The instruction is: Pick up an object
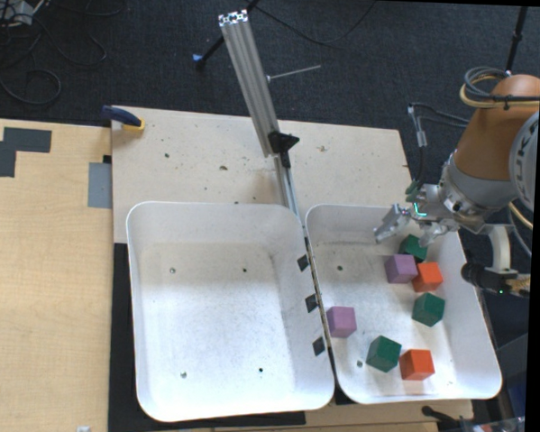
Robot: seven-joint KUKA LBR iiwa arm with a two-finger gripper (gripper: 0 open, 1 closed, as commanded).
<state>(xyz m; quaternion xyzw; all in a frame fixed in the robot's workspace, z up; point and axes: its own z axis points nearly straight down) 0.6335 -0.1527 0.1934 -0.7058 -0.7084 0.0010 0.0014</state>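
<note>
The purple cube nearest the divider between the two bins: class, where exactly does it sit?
The purple cube lies in the right bin, on that bin's left side close to the divider, with a green cube just to its lower right.

Two bins side by side, cubes (401, 268) scattered in right bin (478, 375), left bin (142, 249) beside it

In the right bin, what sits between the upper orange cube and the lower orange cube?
A green cube lies between the upper orange cube and the lower orange cube, seen in the camera view.
</note>
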